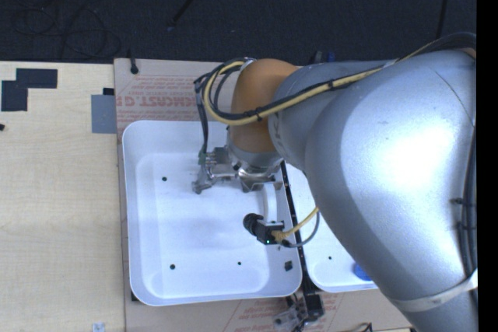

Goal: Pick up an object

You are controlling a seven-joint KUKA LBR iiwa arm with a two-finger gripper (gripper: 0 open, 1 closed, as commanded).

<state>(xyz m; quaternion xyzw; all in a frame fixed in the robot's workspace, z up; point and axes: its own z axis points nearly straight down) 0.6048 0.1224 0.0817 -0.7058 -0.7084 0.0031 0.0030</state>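
Note:
My arm, grey with an orange band (261, 101), reaches in from the right and hangs over the left white bin (148, 245). The gripper (232, 176) points down at the back middle of that bin, close to its floor; its metal body shows just under the wrist. A small blue object (362, 272) peeks out from under the arm in the right bin (331, 276). Nothing is visible in the gripper's hold.
Yellow and black cables (222, 101) loop around the wrist. A black part with a green light (257, 227) hangs near the wall between the bins. The left bin's floor shows a few small dark specks (172, 267). Cardboard (156, 97) lies under the bins.

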